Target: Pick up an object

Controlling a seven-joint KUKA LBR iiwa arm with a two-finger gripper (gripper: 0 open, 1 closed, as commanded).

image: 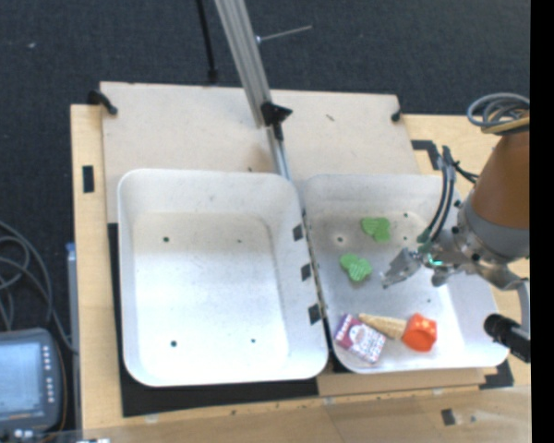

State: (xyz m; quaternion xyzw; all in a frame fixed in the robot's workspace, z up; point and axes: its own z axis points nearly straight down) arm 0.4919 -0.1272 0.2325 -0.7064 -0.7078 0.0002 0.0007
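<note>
In the right bin (415,187):
Hand (402,268): hovered, finger state unclear.
Green piece (355,268): just left of it.
Orange toy (421,333): below.

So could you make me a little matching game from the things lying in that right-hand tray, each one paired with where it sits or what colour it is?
Things:
1. upper green piece
2. lower green piece
3. orange-red block
4. purple-and-white packet

Descriptions:
A. at the near edge of the right bin, closest to the divider between the bins
B. near edge, at the wide end of the tan cone
C. just left of the pincer
D. farthest toward the back of the bin

Pairs: 1-D, 2-C, 3-B, 4-A
</note>
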